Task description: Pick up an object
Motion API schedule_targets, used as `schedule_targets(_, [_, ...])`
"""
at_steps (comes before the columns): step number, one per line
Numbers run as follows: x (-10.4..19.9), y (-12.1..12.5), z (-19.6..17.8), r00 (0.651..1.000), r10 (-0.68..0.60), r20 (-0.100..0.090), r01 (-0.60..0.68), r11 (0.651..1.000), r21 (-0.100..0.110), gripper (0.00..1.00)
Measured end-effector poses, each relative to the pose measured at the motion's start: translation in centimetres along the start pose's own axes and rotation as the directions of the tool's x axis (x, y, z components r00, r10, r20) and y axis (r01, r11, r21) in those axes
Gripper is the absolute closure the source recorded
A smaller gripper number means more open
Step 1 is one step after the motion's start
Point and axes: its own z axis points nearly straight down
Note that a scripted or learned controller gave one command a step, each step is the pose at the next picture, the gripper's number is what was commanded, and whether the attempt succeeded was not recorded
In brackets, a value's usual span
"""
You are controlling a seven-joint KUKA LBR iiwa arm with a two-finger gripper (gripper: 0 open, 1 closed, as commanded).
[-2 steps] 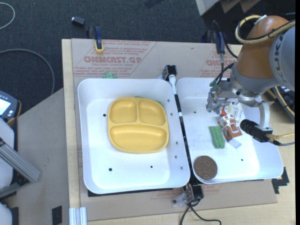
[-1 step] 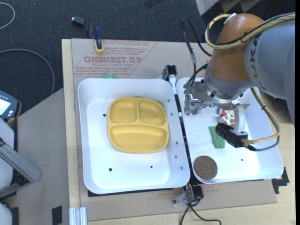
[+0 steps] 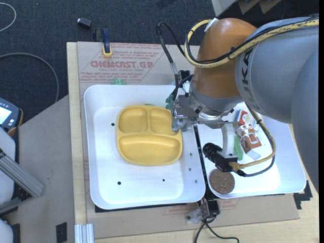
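The gripper [image 3: 178,121] sits at frame centre over the yellow tray's [image 3: 148,135] right rim (likely pick target); claw state cannot be told.

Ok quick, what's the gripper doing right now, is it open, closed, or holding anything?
Gripper: cannot be told whether open or closed; it sits low at the right edge of the yellow divided plate in the left bin.
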Motion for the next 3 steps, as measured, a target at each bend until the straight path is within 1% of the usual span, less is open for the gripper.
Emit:
schedule_targets(1, [1.7,-3.6,-11.6,1.000,0.005,-0.001,-0.005,1.000,-0.012,1.00])
schedule_targets(2, [7.3,-4.5,-16.3,1.000,0.003,0.001,-0.003,1.000,-0.006,1.00])
schedule_targets(3, [7.0,-4.4,-17.1,1.000,0.008,0.005,-0.008,1.000,-0.003,1.00])
